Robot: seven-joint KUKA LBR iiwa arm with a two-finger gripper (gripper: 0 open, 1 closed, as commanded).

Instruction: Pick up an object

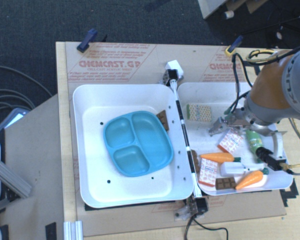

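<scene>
Camera view looks down on two bins, and the risks sit in the crowded right one. Left bin (85, 134) holds just a blue plate (137, 143), well apart from the work. Right bin (210, 90) carries the arm (272, 91) coming in from 3 o'clock, with the gripper (221, 126) low near the bin's middle. Whether its fingers are open or shut I cannot tell, and nothing is seen between them.

No one object is named, so any will do. Nearest is a red-and-white packet (231, 141), just beside the gripper at 5 o'clock; a patterned pad (199, 112) lies at 10 o'clock from it. Both look flat, so fingers could skate over them and close on air.

Along the 6 o'clock wall things crowd together: a carrot (216, 157), a second carrot (250, 179), a white tube (233, 168), a card (207, 172) and a brown block (225, 183). A descent there could strike two at once or shove one aside. The green bottle (253, 140) sits under the wrist, mostly hidden, and would probably roll
</scene>
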